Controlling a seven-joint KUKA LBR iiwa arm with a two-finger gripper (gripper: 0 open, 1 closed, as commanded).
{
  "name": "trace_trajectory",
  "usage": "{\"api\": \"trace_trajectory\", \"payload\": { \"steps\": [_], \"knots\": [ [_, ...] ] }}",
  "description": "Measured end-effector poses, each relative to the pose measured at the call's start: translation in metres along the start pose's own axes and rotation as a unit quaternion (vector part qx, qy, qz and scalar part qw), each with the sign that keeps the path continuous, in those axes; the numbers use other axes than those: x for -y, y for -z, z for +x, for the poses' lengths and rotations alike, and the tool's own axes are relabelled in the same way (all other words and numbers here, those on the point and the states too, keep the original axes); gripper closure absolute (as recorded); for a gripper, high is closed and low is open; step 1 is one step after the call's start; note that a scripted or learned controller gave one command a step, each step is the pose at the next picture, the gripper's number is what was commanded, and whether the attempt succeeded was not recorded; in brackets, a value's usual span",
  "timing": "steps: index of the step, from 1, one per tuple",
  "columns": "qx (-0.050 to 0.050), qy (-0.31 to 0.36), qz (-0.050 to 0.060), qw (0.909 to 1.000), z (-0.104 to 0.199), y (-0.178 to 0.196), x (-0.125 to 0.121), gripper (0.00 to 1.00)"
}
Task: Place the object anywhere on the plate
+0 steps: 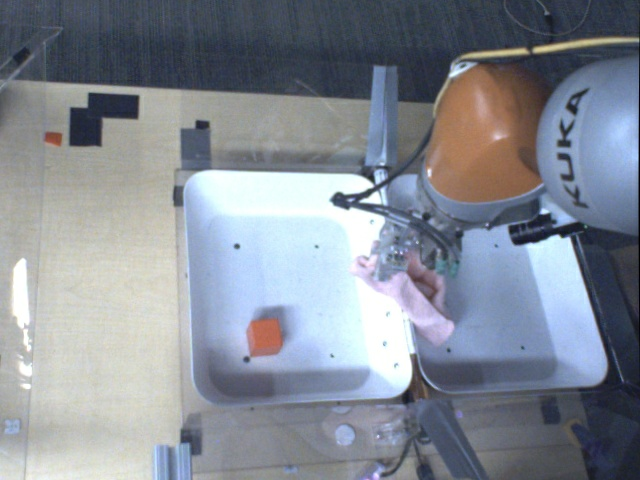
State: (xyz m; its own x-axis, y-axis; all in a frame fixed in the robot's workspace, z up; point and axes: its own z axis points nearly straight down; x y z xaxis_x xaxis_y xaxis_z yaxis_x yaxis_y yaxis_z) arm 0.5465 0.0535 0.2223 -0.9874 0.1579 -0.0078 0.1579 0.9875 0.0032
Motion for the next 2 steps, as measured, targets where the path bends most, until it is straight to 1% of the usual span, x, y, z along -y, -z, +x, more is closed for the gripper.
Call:
{"api": "trace_trajectory", "payload": {
  "steps": [1, 2],
  "knots": [
    [0.000, 0.079, -0.001, 0.9969, 0.0234, 0.0028, -0.0452, 1.00],
    [0.000, 0.079, -0.001, 0.9969, 0.0233, 0.0030, -0.0453, 0.00]
  ]
}}
